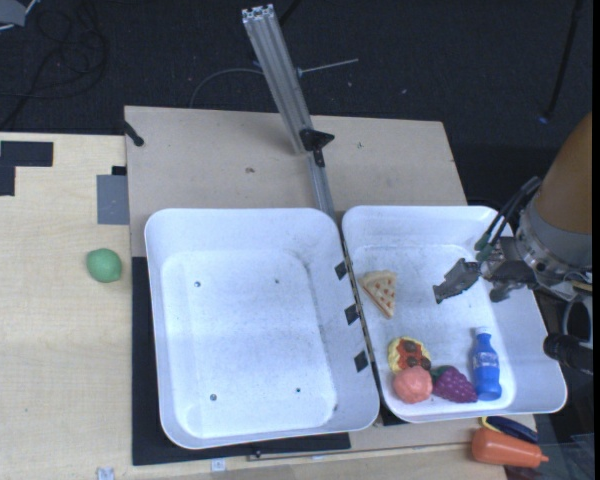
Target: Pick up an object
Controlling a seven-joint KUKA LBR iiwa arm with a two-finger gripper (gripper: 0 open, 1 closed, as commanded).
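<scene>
The right bin [420, 230] holds a pizza-slice toy [380, 293], a blue bottle [485, 366], purple grapes [454, 384], a pink-red round fruit [412, 386] and a yellow-and-red toy [408, 352]. My gripper [472, 290] hangs over the right half of this bin, right of the pizza slice and above the bottle in the view. Its dark fingers [450, 286] are spread open with nothing between them. The orange-banded arm comes in from the right edge.
The left bin [242, 230] sits beside the right one. A green ball [104, 265] lies on the bench to the left of the bins. An orange carrot toy [505, 450] lies outside the right bin's front edge. An aluminium bar [285, 78] slants behind the bins.
</scene>
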